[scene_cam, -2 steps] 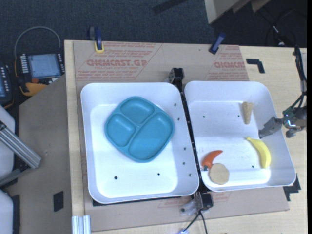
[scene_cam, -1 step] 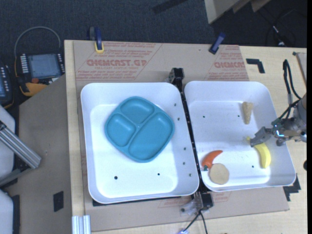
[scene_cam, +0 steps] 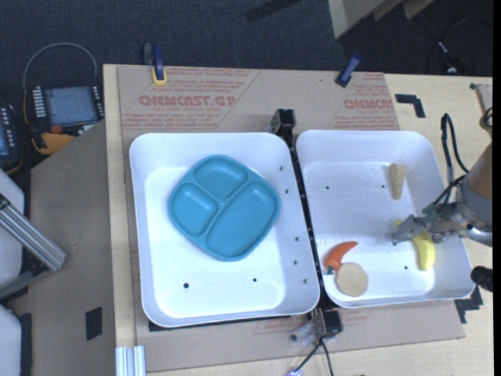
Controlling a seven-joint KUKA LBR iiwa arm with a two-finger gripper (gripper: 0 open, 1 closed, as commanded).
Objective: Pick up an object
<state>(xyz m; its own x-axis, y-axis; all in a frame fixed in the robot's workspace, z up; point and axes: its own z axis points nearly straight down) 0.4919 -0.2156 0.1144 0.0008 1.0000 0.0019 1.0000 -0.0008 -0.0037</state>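
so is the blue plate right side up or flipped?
Right side up: the blue plate lies flat in the left bin, its three compartments facing the camera.

Dark blue carpet floor (scene_cam: 211,22) around my desk (scene_cam: 235,92), brown printed cardboard on top, blue clamps (scene_cam: 348,69) at its far edge, aluminium rail (scene_cam: 31,237) at left
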